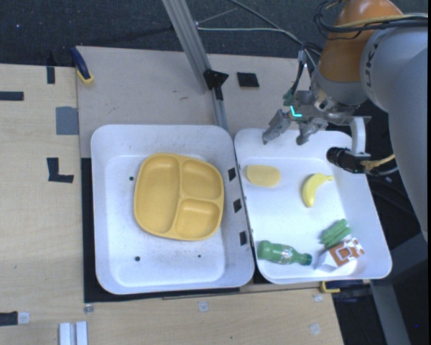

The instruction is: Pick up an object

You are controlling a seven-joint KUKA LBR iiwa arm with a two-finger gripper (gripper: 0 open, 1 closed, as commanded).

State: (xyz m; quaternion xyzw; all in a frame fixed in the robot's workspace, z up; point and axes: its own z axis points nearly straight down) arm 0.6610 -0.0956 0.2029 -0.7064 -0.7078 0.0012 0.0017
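While left bin [104, 192] holds yellow tray [178, 196], right bin [370, 221] holds banana [314, 188], bottle [282, 253].

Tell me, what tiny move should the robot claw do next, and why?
Probably move toward the near side and lower a little. The gripper hangs open and holding nothing over the far rim of the right bin, and the closest thing to grab looks like the pale yellow oval piece, lying flat just nearer the camera.

A robotics lab: taped bench [151, 85], two white bins [100, 192], cabling.
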